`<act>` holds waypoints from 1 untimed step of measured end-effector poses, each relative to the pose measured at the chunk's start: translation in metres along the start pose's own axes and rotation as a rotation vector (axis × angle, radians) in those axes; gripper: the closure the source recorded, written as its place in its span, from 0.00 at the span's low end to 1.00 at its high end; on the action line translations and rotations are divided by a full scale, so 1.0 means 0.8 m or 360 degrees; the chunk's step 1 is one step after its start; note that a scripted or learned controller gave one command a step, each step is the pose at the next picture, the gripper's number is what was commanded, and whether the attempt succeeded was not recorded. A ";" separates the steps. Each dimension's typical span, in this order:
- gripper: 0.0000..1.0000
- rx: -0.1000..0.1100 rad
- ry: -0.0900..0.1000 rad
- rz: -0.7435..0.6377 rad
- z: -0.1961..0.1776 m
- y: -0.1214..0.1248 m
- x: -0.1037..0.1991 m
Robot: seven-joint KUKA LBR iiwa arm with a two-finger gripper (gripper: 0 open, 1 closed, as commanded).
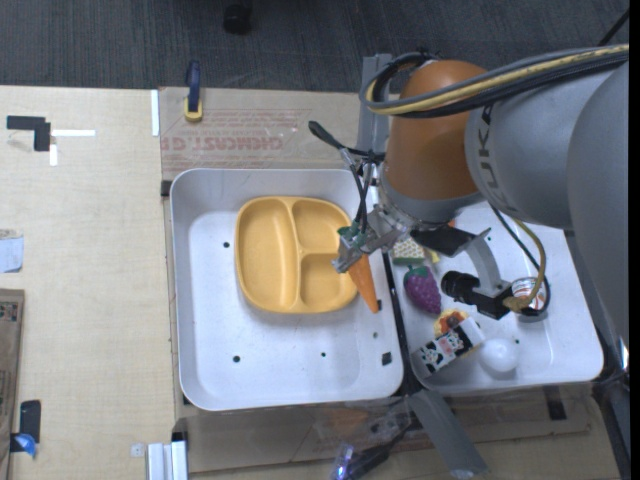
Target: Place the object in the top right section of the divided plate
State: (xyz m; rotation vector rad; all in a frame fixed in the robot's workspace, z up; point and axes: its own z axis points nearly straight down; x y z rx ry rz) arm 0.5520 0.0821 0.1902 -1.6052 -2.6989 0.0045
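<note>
The gripper (352, 248) hangs at the right edge of the yellow divided plate (270, 253), in the middle of the frame, and appears to be pinching the top of an orange carrot (366, 286), which slants down and right over the plate's lower right rim toward the wall between the two white bins (200, 298). The grasp looks high and thin, so the carrot could swing or slip out as the arm moves. It hangs nearer the lower right section than the upper right one, so releasing here would likely drop it into the wrong section or onto the rim. A purple toy (422, 288) lies just right of the wall.
</note>
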 end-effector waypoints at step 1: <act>0.00 0.0000 0.0000 0.0003 0.000 0.000 -0.001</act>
